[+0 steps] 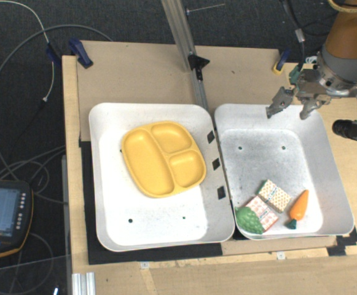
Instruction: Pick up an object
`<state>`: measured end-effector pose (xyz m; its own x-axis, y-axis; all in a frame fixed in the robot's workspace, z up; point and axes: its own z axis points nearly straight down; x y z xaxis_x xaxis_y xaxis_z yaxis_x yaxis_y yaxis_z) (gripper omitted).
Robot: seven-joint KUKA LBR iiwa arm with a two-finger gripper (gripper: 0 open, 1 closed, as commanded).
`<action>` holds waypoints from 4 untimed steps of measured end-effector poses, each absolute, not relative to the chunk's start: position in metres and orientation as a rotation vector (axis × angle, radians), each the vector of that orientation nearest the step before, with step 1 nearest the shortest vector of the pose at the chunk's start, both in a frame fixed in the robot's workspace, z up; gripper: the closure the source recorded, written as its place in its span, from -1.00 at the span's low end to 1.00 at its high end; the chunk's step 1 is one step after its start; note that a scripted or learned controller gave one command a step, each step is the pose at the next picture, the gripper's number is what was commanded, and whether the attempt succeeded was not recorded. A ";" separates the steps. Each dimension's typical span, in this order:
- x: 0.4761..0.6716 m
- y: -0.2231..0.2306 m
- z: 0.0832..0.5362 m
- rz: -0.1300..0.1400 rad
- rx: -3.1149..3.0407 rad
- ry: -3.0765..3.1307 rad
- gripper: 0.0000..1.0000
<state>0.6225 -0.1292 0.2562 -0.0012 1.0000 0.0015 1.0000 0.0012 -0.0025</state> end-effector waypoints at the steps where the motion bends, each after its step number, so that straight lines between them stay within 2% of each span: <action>1: 0.622 -0.129 0.256 0.001 -2.218 -2.221 -1.00; 4: 0.629 -0.125 0.089 0.006 -2.217 -2.217 -1.00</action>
